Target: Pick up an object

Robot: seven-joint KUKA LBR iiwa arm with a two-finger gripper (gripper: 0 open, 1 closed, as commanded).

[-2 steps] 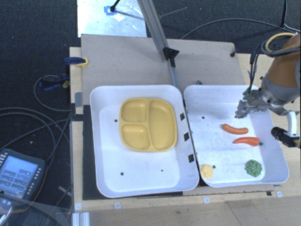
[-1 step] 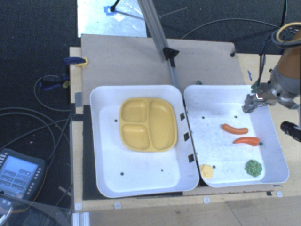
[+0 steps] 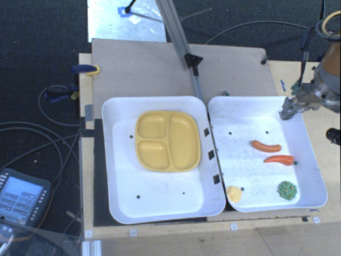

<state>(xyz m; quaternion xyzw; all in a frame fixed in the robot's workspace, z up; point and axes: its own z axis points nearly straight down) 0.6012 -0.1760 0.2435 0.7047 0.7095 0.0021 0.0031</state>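
Camera view takes in the bench [image 3: 234, 65], two white bins side by side: the left bin [image 3: 120, 196] holds a yellow divided plate [image 3: 168, 141], the right bin [image 3: 266, 121] two sausages [image 3: 266, 146], a green broccoli piece [image 3: 287, 190] and a small yellow item [image 3: 234, 193]. At the right bin's far right rim sits the end effector [image 3: 290, 110]; whether it is open or closed I cannot tell. A descent here risks striking the rim, well apart from every object. Dark carpet and cables surround the bench.
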